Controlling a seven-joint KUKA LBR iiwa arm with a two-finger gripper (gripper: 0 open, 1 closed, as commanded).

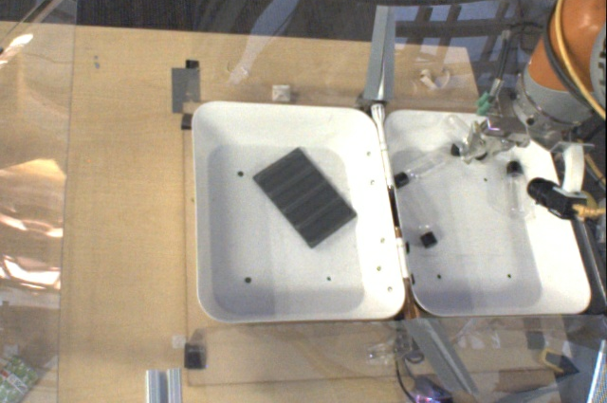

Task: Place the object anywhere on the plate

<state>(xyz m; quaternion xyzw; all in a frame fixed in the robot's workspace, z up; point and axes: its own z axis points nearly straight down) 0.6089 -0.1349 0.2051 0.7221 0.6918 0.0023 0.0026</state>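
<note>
In the camera view, a pale wooden tabletop (114,202) carries two shallow white bins side by side. The left bin (213,287) takes up the centre of the frame and the right bin (560,297) sits against it towards the right edge, their inner walls touching along a seam just right of centre.

The plate (304,196), a dark grey ribbed rectangle, lies flat on the floor of the left bin. It is turned at a slant, its long sides running from upper left to lower right, and it lies slightly above the bin's middle, apart from every wall.

The small black block (428,239) rests on the floor of the right bin, in its left half and a little below its middle. It is near the wall shared with the left bin, well apart from the plate and separated from it by the two bin walls.

The grey arm with its orange band (569,31) comes in from the upper right corner of the frame. Its gripper (479,143) hangs over the upper part of the right bin, up and to the right of the block and not touching it. Whether the gripper is spread or closed cannot be told; glare and cables clutter that spot. Nothing is visibly held in it.

A grey metal post (380,55) stands at the top of the seam between the bins. A small white cube (281,92) sits on the tabletop just above the left bin's upper rim. A clear sheet (33,155) with bright reflections covers the left edge of the frame.
</note>
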